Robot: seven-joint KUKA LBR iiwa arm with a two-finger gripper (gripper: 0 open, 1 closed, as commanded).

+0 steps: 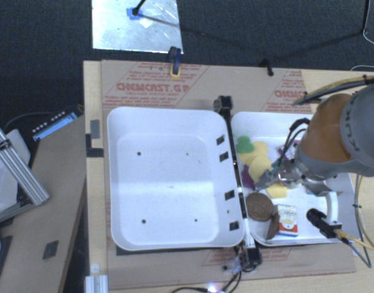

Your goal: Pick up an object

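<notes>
- Gripper (267, 179) low in right bin (260, 122), over yellow pieces (258, 157) near purple item (249, 174)
- jaws state: cannot tell
- brown disc (259, 206), small carton (287, 219) nearby
- left bin (168, 182) alongside

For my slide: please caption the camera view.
KUKA arm's gripper lowered among yellow pieces in the right bin.

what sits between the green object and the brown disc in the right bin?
In the camera view, yellow pieces and a purple item lie between the green object and the brown disc.
</notes>
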